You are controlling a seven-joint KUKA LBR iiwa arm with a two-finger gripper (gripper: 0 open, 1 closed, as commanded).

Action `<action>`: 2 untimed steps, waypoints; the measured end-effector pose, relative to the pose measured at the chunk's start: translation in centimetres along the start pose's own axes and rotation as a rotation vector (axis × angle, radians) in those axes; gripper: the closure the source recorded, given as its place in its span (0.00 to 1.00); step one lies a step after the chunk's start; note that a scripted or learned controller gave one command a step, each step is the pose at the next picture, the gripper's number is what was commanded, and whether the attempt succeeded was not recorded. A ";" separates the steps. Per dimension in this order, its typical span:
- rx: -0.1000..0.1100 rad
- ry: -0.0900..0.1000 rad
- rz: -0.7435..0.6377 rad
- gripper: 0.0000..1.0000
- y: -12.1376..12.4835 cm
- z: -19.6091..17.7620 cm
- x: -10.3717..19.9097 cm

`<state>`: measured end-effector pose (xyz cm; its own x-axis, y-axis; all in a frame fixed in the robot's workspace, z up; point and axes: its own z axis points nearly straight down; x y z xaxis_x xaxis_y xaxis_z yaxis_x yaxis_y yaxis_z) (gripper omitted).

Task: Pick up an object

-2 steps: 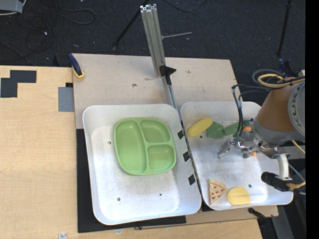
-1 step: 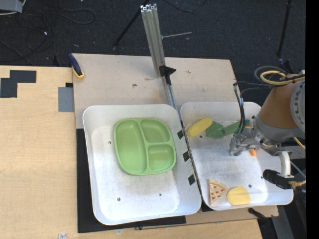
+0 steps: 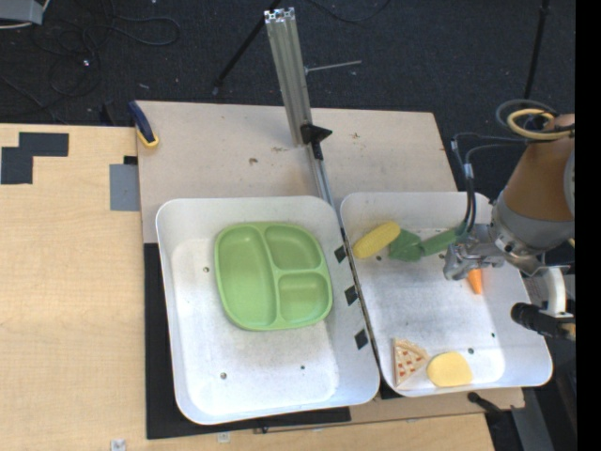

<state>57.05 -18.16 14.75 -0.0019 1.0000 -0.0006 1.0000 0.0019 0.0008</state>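
One small orange carrot-like piece [image 3: 476, 281] sits just under the gripper [image 3: 460, 263] in the right white bin [image 3: 423, 365]; jaws' state unclear. Risk: off-centre close nudges it aside.

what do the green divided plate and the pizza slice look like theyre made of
Green divided plate: looks like moulded plastic, matte with a soft sheen, one even colour with rounded compartment walls. Pizza slice: probably a toy, plastic or rubber, with flat printed-looking colours; too small to tell for sure.
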 end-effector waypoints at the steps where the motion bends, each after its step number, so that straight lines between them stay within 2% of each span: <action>1: -0.003 -0.001 0.000 1.00 0.2 -6.3 -0.2; 2: -0.003 -0.001 0.000 1.00 0.3 -11.7 -0.3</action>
<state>57.37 -18.43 26.43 -0.0023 1.0000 -0.0015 1.0000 0.0023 0.0042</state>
